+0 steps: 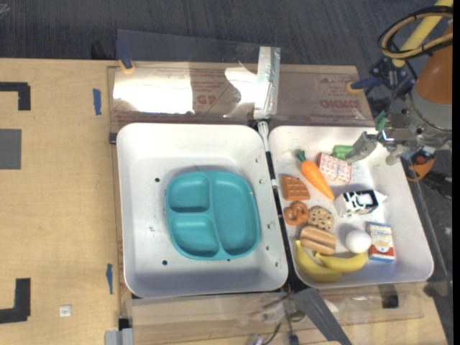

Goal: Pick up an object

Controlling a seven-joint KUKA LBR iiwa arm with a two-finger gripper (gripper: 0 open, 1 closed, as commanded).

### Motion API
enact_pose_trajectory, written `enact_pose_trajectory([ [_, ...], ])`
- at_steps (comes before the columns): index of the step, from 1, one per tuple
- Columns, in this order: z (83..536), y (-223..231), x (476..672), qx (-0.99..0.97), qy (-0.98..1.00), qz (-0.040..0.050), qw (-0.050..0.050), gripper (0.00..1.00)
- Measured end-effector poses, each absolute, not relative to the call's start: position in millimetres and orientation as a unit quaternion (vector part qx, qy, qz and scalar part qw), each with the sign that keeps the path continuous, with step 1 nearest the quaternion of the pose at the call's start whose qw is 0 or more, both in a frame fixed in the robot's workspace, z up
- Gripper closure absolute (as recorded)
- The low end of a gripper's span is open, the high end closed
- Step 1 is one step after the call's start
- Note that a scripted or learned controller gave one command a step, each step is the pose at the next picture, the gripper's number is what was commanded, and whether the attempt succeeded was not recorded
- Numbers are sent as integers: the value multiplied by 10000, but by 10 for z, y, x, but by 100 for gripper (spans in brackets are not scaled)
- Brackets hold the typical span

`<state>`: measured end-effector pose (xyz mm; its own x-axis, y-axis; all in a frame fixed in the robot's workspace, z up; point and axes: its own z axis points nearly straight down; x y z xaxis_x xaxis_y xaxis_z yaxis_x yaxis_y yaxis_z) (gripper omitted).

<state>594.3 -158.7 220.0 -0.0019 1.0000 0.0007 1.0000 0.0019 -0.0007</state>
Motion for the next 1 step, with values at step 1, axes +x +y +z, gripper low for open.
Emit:
enact_pose_trajectory([
  [1, 1011, -1052, 5859, -7015, -7126, -33, -45, 0],
])
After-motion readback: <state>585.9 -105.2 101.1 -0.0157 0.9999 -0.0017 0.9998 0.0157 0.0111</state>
